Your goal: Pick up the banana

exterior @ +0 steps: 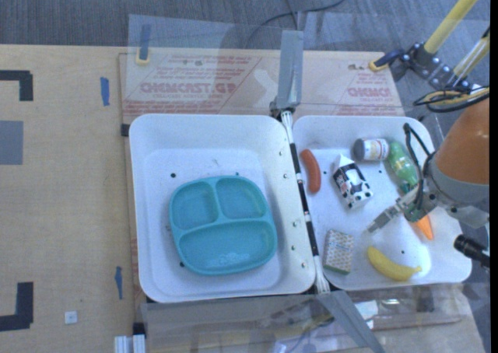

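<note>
Banana (393, 263): lies flat at the near edge of the right bin (443, 266), yellow, curved, untouched by the arm.
Sponge (338, 251): small speckled block just left of the banana, near the bin's left wall.
Claw (401, 211): hangs just beyond the banana, a little to its right, with nothing between its parts; whether it is wide or narrow I cannot tell.
Carrot (424, 227): small orange piece right beside the claw.
Middle of right bin: black-and-white carton (352, 183), red sausage (311, 170) to the left.
Far side: grey can (371, 148), green bottle (401, 165).
Left bin (156, 188): holds a teal divided plate (224, 224).
Progress: pick not yet made; descent, grip and lift all remain.
</note>
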`<state>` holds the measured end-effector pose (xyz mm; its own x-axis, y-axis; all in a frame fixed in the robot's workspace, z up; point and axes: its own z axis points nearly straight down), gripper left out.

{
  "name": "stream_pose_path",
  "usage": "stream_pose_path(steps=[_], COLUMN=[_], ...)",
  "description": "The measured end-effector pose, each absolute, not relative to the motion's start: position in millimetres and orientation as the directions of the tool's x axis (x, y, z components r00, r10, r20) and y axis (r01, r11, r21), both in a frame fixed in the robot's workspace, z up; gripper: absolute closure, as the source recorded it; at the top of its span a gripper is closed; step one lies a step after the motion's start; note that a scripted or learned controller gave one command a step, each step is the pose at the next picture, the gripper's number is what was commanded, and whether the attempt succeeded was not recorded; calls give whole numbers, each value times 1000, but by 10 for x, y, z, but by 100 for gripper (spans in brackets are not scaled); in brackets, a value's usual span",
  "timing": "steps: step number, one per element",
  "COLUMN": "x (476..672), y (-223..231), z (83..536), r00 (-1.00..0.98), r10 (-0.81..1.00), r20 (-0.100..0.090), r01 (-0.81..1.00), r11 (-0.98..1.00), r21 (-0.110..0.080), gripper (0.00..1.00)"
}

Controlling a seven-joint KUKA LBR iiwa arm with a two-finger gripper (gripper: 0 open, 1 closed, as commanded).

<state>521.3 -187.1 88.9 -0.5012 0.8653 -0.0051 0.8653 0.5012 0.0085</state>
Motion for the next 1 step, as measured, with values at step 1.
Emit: stream_pose_path(steps=[1], x=[4823], y=[-1361], z=[895], r00=[-419], r10=[908], r20=[-6], r01=[908], r11=[419], r21=[9], gripper=[0])
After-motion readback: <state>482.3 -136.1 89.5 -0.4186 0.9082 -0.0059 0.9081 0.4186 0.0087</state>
